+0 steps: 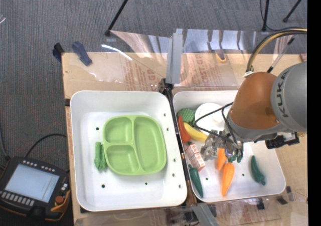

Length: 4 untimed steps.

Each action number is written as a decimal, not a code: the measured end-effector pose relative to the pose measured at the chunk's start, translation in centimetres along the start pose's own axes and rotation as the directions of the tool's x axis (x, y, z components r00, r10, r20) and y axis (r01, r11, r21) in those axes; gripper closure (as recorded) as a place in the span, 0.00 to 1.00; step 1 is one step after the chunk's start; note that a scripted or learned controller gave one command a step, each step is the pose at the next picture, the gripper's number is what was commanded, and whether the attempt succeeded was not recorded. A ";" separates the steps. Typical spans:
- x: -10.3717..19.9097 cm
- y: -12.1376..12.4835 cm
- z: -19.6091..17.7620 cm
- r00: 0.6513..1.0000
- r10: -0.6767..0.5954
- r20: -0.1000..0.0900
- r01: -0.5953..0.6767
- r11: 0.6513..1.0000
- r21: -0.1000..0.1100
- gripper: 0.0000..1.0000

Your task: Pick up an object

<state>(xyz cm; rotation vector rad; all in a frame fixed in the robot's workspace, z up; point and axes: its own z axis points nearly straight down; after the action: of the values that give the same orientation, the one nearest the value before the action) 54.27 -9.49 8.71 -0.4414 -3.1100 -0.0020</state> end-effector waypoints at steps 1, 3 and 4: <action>-3.5 1.6 0.0 0.950 0.314 0.000 -0.314 0.950 0.001 1.00; -9.4 -4.3 -10.9 0.997 0.083 0.008 -0.083 0.997 -0.001 1.00; -9.3 -4.2 -10.7 0.997 0.082 0.003 -0.082 0.997 0.000 0.00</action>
<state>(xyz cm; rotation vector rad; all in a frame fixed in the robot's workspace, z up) 62.05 -16.13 19.38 -0.5684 -3.0920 -0.0009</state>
